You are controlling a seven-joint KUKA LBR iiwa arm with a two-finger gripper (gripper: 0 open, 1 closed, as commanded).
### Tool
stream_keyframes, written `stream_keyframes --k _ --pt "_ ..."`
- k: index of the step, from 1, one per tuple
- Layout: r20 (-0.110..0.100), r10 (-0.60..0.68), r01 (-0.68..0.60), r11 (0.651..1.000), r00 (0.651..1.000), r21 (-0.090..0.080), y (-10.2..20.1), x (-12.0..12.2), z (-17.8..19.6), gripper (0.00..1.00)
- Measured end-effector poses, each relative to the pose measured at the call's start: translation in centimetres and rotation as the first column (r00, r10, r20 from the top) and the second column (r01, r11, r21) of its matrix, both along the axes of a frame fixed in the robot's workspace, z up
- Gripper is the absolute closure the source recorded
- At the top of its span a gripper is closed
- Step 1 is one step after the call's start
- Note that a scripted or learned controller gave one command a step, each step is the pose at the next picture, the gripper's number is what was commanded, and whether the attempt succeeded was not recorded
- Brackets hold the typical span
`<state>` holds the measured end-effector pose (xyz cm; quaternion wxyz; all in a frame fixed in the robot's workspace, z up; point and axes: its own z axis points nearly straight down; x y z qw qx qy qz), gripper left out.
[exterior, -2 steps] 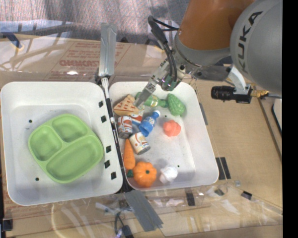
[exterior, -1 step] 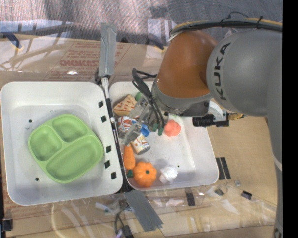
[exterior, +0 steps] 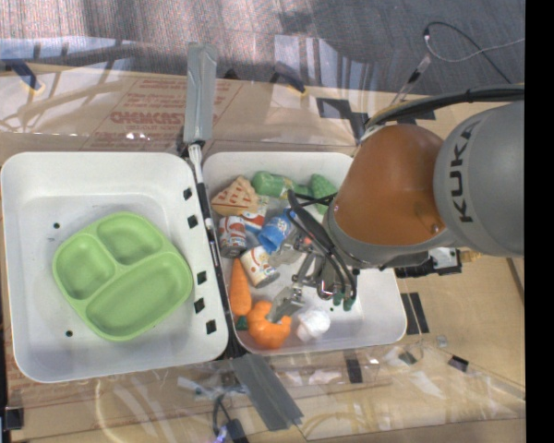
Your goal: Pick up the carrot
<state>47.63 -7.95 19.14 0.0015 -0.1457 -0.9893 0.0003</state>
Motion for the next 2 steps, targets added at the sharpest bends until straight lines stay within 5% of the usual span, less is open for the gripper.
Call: stream_keyframes --k 1,2 --pt "0.039 -0.112 0.112 0.994 0.993 0.000 -1.9 1.1 -7.6 0.00" --pt "0.007 -0.167 0.167 0.986 0.986 -0.001 -7.4 2.6 -2.2 0.00"
